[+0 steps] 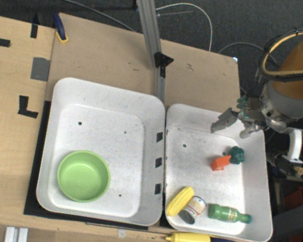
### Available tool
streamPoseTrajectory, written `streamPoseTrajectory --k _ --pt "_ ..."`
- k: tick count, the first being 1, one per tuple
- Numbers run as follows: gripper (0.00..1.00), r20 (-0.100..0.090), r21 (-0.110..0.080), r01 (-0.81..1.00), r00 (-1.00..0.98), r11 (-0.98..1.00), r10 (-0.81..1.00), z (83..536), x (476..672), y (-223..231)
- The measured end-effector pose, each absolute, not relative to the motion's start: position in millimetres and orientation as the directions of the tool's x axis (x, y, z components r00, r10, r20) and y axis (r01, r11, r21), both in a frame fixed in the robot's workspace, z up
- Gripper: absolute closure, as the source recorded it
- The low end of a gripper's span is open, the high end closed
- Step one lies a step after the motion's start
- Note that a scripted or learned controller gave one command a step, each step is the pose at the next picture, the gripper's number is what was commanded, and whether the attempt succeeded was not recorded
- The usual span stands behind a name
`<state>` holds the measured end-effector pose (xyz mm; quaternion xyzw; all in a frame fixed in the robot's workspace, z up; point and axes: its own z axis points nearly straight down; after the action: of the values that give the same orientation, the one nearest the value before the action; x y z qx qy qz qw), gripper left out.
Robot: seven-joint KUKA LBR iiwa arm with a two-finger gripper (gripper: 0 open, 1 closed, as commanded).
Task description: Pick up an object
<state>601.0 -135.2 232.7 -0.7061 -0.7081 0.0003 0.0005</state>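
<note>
Lying flat, green bottle (228, 214), long axis left-right, cap rightward.

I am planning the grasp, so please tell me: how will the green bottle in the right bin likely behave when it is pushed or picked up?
The green bottle lies on its side near the right bin's front wall, so a push would probably roll it. It looks rounded and smooth, possibly slippery between fingers. It seems small and rigid, likely light.
</note>
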Motion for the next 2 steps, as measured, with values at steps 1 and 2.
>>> streamPoseTrajectory --k 1,2 --pt "0.0 0.0 -0.001 1.0 -0.003 0.003 1.0 233 601.0 -135" --pt "0.0 0.0 -0.008 1.0 -0.002 0.002 1.0 168 602.2 -133"
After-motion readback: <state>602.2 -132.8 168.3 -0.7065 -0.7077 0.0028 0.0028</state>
